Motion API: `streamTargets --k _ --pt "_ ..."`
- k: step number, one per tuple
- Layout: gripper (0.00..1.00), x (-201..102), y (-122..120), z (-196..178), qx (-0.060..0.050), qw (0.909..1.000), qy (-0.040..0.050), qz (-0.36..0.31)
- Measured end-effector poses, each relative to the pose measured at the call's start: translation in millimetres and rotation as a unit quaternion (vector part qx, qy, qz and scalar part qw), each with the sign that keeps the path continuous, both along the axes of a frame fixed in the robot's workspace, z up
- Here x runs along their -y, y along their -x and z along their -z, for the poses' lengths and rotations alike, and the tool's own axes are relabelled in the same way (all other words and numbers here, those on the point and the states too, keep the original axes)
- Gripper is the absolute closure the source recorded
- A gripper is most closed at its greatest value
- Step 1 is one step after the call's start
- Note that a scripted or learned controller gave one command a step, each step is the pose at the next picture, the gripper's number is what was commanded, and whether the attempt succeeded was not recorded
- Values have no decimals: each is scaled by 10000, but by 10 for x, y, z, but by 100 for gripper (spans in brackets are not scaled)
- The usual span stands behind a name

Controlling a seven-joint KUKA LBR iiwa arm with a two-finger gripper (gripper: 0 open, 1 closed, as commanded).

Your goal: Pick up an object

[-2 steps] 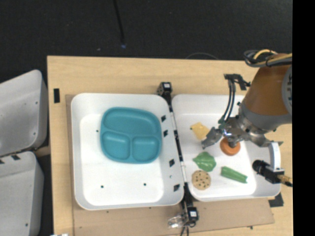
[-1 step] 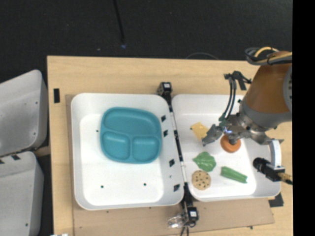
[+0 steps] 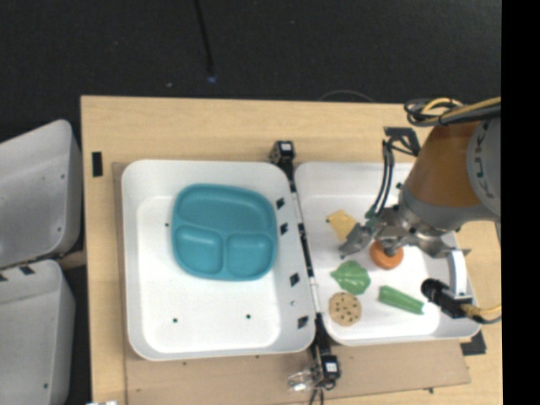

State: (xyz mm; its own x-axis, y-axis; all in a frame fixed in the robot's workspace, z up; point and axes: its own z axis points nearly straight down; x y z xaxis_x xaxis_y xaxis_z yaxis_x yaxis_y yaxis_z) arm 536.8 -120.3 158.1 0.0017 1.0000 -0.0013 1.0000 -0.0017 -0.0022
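Orange obj [image 3: 388, 258] under gripper [image 3: 377, 245], right bin [image 3: 337, 180]; finger state unclear.

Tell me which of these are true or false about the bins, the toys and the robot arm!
1. The teal plate lies in the left bin. True.
2. The cookie sits on the teal plate. False: it lies in the right bin.
3. The gripper is above the right bin. True.
4. The orange piece is in the left bin. False: it is in the right bin, by the gripper.
5. The green stick lies right of the cookie. True.
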Motion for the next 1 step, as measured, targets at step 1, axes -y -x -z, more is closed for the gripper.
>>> streamTargets --k 1 --pt "0 15 -11 508 27 10000 9 4"
